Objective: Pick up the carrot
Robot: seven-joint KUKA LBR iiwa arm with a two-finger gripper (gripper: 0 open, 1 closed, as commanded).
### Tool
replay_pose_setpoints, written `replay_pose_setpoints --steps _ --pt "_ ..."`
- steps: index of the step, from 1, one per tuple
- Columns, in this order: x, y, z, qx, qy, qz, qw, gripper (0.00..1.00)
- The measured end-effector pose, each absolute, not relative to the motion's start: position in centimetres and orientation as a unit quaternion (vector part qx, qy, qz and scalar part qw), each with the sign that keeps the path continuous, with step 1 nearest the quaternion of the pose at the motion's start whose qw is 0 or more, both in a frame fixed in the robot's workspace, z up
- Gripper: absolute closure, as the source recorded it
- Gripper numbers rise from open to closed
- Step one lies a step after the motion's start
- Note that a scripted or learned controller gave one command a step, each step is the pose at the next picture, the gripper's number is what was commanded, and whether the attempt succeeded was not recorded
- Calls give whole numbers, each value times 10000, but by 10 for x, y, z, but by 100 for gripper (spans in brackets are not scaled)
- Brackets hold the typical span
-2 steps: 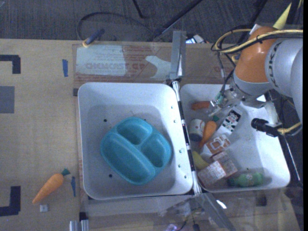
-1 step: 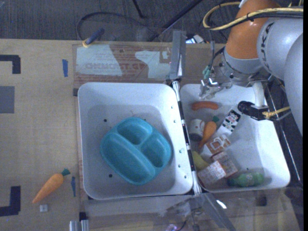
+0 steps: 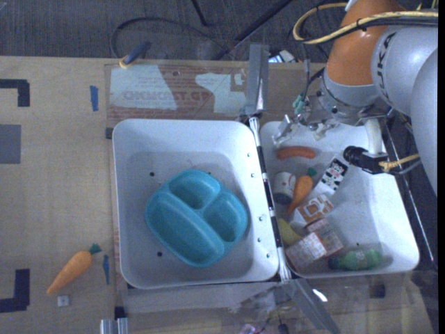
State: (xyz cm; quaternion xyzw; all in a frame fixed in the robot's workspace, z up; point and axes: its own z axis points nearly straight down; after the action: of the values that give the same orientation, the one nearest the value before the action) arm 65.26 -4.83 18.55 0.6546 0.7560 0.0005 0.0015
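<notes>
Gripper hovering at the far end of the right bin, carrot lying just nearer the camera.

The gripper (image 3: 300, 124) is hanging over the far left corner of the right bin (image 3: 389, 214); I cannot tell how it is set. The carrot (image 3: 301, 191) is lying in that bin, below the gripper in the picture and past a sausage (image 3: 297, 152), its long axis running slantwise, green top toward the far right, tip toward the near left. It is lying close among a small cup (image 3: 283, 183), a cow-patterned carton (image 3: 334, 175) and printed boxes (image 3: 316, 241) whose lettering is too small to read. A second carrot (image 3: 69, 271) is lying on the counter (image 3: 55, 186), left of the left bin (image 3: 132, 145), well apart from the arm. Faint, unreadable writing is showing on a sheet (image 3: 174, 92) behind the bins.
</notes>
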Motion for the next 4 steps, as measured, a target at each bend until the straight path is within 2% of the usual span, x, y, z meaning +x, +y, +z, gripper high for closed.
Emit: replay_pose_setpoints --steps 1,2,3,4 --pt "667 22 200 6572 7537 11 17 0" --pt "597 50 185 6738 7389 -3 -5 0" --pt "586 80 145 6717 7406 -11 172 0" --pt "592 85 136 7026 7113 -16 218 0"
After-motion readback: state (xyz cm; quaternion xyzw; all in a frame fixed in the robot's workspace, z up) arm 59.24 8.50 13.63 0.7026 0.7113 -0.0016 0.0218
